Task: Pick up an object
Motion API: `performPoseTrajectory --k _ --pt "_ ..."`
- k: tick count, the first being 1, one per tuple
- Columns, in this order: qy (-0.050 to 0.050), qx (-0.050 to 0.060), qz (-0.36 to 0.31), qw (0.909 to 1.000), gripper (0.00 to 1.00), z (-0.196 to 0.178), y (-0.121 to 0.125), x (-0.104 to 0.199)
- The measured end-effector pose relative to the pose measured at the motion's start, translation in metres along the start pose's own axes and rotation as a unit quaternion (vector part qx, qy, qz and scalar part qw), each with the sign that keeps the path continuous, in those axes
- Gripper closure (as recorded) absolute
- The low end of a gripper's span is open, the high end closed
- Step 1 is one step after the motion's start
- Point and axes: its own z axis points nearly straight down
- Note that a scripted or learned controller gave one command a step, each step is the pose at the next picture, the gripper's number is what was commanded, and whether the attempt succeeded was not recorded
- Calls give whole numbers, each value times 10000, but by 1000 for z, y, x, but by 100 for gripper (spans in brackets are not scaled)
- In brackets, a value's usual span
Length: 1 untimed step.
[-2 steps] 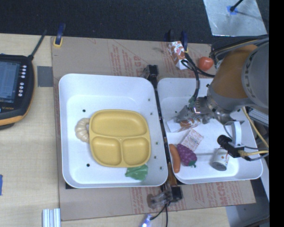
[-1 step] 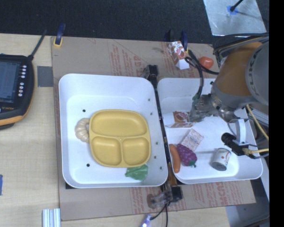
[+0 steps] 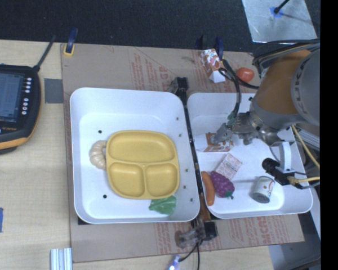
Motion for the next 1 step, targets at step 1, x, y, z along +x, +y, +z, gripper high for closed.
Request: performPoseTrajectory --k 1 --pt "19 -24 3 10000 0 16 32 8"
